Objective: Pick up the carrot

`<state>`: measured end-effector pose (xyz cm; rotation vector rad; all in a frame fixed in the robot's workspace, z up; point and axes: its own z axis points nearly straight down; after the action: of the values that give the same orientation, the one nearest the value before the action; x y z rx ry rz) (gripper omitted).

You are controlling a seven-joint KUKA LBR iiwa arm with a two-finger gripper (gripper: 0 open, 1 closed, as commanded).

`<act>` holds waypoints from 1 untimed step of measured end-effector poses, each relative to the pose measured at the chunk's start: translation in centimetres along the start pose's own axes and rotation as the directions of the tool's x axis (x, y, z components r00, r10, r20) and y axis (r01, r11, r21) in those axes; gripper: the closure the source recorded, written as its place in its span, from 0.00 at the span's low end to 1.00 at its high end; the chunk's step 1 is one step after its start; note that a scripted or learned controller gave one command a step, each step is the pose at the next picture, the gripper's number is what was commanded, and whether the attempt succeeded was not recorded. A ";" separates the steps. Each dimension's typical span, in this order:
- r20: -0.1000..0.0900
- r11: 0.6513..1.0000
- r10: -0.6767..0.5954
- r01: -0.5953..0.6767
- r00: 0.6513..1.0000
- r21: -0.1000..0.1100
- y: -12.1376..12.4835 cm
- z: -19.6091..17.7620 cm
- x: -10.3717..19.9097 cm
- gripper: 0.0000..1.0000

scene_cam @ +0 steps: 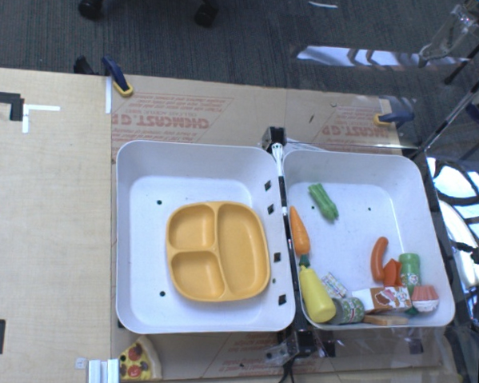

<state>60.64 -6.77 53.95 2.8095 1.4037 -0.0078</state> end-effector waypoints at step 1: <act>0.000 0.981 0.194 -0.194 0.981 0.002 5.4 0.1 -0.2 0.00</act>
<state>64.83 -10.15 53.86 2.9336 1.1240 -0.0089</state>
